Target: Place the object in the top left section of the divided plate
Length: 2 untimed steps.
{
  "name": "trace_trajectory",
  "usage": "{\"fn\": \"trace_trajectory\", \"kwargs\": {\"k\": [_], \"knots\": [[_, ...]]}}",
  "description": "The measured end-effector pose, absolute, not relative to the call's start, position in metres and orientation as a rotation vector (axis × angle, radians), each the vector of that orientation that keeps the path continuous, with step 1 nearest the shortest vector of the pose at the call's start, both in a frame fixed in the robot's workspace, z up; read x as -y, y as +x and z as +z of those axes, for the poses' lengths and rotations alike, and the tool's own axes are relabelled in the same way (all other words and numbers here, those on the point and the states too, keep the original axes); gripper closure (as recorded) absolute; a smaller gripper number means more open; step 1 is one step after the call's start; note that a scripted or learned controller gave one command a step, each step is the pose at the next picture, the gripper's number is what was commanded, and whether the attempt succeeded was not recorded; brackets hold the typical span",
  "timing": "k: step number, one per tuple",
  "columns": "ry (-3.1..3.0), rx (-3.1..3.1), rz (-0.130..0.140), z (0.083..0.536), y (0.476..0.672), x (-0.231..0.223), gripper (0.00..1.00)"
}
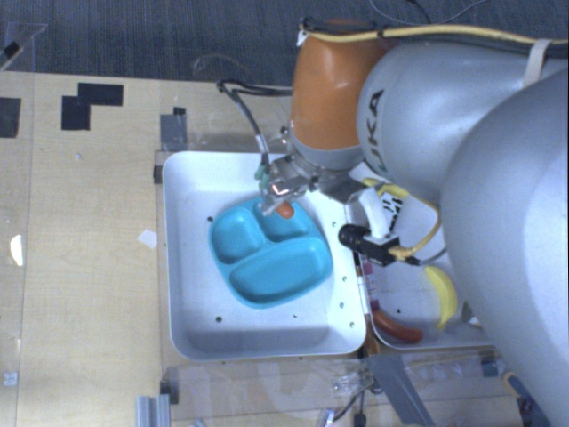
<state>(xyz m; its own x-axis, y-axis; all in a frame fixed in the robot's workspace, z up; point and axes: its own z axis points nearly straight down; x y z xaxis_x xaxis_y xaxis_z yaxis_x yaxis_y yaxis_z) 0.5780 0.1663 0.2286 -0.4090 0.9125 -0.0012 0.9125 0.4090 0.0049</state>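
A blue divided plate (271,258) lies in the left white bin (191,265), with two small sections at the back and one large section in front. My gripper (281,205) hangs over the plate's back right small section, near the far rim. A small orange object (285,210) sits at the fingertips, pinched between them just above the plate. The back left small section (233,235) lies to the gripper's left with nothing in it. The grey arm with its orange band covers the bin's back right corner.
The right bin (391,341) holds a yellow banana (443,294), a red item (400,332) at the front and a white packet (382,205). A black cylinder with a yellow cable (366,240) juts over the wall between the bins.
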Motion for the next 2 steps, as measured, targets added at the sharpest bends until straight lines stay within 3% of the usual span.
{"fn": "trace_trajectory", "kwargs": {"k": [1,2], "knots": [[1.795,-2.573,0.007,0.319,0.546,-0.147,1.0],[1.665,-2.663,0.002,0.199,0.575,-0.196,1.0]]}}
